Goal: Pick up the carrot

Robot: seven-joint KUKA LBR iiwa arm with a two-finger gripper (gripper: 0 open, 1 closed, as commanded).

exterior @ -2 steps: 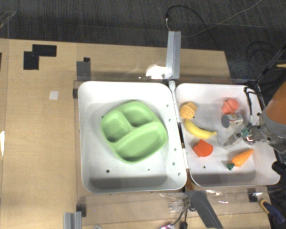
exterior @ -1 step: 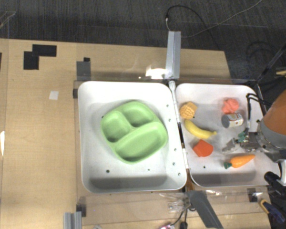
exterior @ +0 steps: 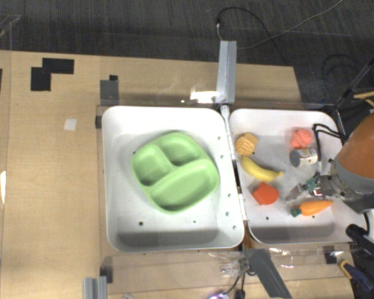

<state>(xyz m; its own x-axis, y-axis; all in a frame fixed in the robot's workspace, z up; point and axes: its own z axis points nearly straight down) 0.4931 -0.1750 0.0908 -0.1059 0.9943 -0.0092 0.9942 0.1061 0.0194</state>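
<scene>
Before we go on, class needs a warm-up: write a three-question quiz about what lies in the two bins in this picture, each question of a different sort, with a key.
1. True or false: the green divided plate lies in the same bin as the carrot.
2. Multiple choice: which item lies nearest the carrot? A. corn cob B. pink item C. red-orange piece
3. Fill in: the banana lies between the corn cob and the ____ piece.

Key
1. False: the plate is in the left bin, the carrot in the right bin, beside the claw.
2. C
3. red-orange
</scene>
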